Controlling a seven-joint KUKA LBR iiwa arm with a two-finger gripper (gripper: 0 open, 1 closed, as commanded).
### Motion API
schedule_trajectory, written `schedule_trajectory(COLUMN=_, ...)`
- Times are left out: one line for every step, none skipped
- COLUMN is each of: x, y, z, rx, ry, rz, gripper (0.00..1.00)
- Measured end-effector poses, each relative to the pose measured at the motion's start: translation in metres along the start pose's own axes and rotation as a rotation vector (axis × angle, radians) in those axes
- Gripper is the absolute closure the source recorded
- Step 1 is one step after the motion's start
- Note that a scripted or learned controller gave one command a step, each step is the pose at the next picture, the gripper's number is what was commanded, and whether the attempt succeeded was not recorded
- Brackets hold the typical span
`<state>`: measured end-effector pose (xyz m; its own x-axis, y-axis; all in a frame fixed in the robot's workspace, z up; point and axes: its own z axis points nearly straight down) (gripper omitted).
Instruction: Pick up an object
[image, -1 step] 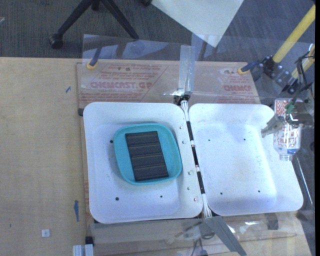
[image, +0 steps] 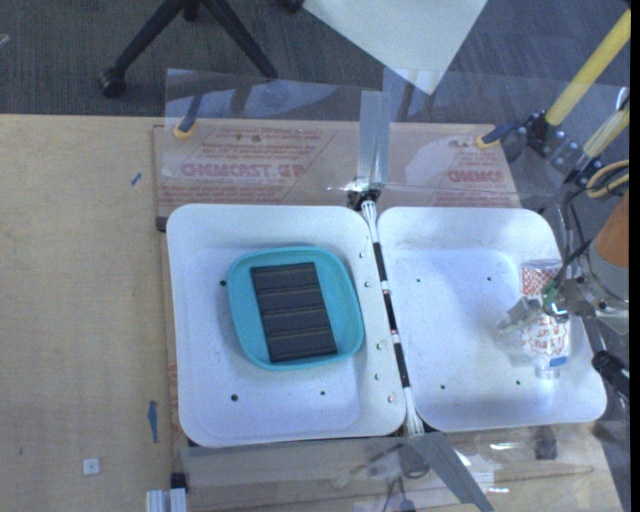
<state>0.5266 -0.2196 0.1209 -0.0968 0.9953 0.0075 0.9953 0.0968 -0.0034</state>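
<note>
Two shallow white bins sit side by side on the wooden table (image: 70, 300). In the left bin (image: 200, 400) a teal tray (image: 240, 310) lies flat near the middle, turned slightly off square with the bin, and a dark ribbed block (image: 292, 311) rests on it, its grooves running across.

The right bin (image: 450, 370) holds a clear plastic bottle (image: 545, 340) with a red and white label, lying close to the bin's right wall, its cap end pointing toward the near edge. The arm (image: 612, 270) comes in from the right, and its tool (image: 545, 300) hangs right over the bottle's upper end, low in the bin. From where I stand the tool and the clear plastic blur together, so I cannot tell how the tool is set, nor whether the bottle is gripped or just lying under it.

Behind the bins a sheet of clear plastic (image: 250, 165) with red lettering stands along the far edge, and a metal strip (image: 372, 135) rises where the two bins meet. Yellow rods (image: 595, 65) slant in at the upper right.
</note>
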Motion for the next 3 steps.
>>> schedule_trajectory(x=0.015, y=-0.035, z=0.032, rx=-0.014, ry=-0.003, rz=0.003, gripper=0.0)
schedule_trajectory(x=0.014, y=-0.035, z=0.023, rx=-0.016, ry=-0.005, rz=0.005, gripper=1.0)
schedule_trajectory(x=0.068, y=-0.006, z=-0.053, rx=-0.003, ry=-0.008, rz=0.086, gripper=1.0)
